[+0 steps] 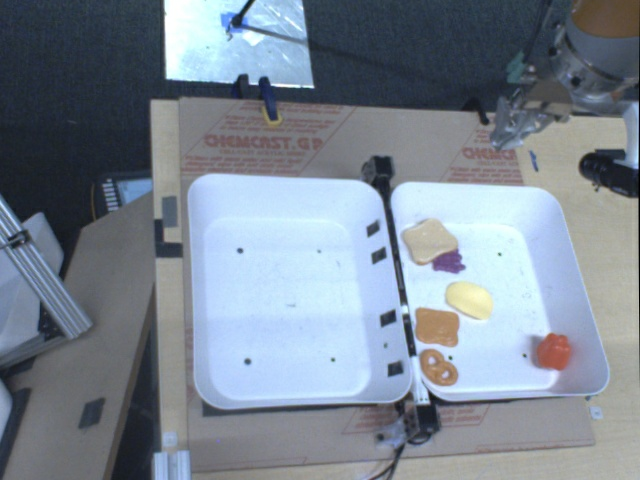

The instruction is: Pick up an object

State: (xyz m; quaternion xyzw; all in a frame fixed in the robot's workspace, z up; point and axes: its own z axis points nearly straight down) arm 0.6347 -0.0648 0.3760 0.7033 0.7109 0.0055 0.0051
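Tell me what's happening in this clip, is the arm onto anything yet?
Not yet. The gripper hangs above the bench beyond the far rim of the right bin, and nothing shows between its fingers. The toy foods all lie in that bin: a bread slice with a purple piece beside it, a yellow piece, an orange-brown slice, a pretzel and a red piece near the right corner. No pick has started.

Dark carpet (80, 58) surrounds the tan bench (330, 128); a shiny metal sheet (238, 26) lies beyond its far edge.
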